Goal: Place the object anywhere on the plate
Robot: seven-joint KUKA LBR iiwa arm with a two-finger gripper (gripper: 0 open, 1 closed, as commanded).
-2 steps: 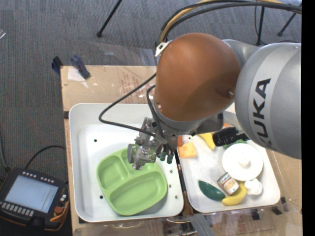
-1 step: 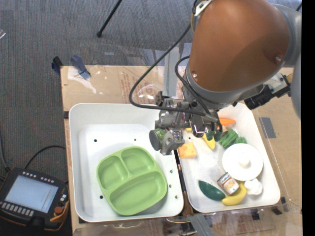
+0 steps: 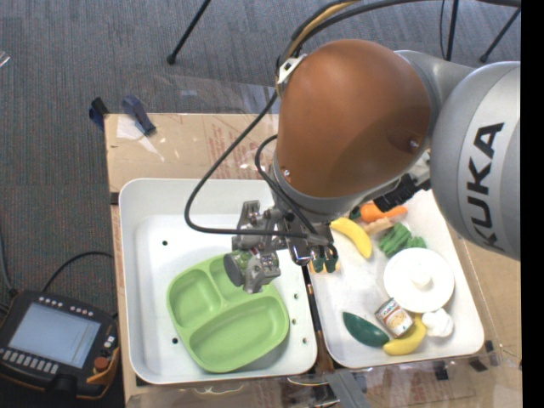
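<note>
Green plastic, the plate is lying in the left bin with its 3 compartments showing, and the gripper is hanging just over its upper right corner, above the rim between the small compartments and the large one. Something small and greenish is showing at the gripper's tip, but the metal parts are crowding it, so I cannot tell whether the jaws are clenched on it or released, nor which way it is pointing or how its long axis is running. If that is the object, the risk is sitting at the edge: let go this near the rim, it could be tipping off onto the bin floor. To the right, the other bin is holding a banana, a white lid, a small can, a dark green vegetable and a second banana; if the grip is actually bare, the object is probably lying among these.
</note>
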